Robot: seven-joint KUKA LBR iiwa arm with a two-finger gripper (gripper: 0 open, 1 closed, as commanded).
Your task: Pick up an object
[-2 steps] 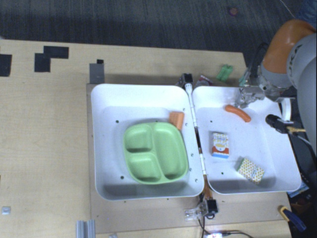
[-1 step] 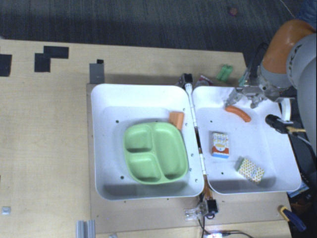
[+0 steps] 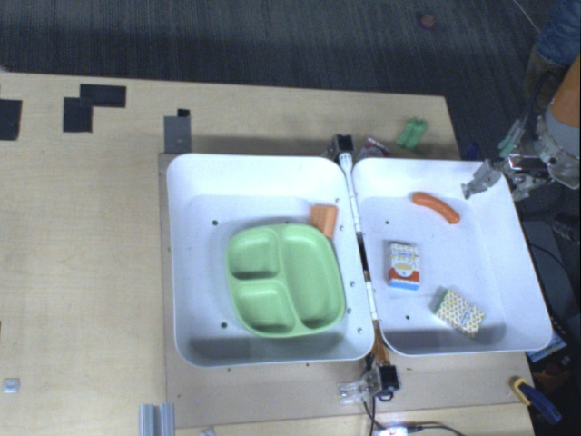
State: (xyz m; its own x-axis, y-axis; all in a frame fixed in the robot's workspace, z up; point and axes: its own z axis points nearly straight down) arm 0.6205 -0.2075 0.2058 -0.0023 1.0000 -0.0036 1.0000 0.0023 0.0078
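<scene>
The right bin [image 3: 517,271] holds three items: an orange sausage-shaped toy [image 3: 436,207] near its far edge, a small white and orange carton [image 3: 403,265] in the middle, and a patterned yellow-blue packet [image 3: 459,311] near the front. My gripper [image 3: 501,186] hovers over the bin's far right corner, right of the sausage toy and apart from it. Its fingers are spread and nothing sits between them. The arm's orange band shows at the right edge.
The left bin [image 3: 195,243] bears a green divided plate [image 3: 284,278], with a small orange block [image 3: 323,217] beside its far right rim. A green object [image 3: 411,133] lies on the bench behind the bins. Black fixtures sit along the divider between the bins.
</scene>
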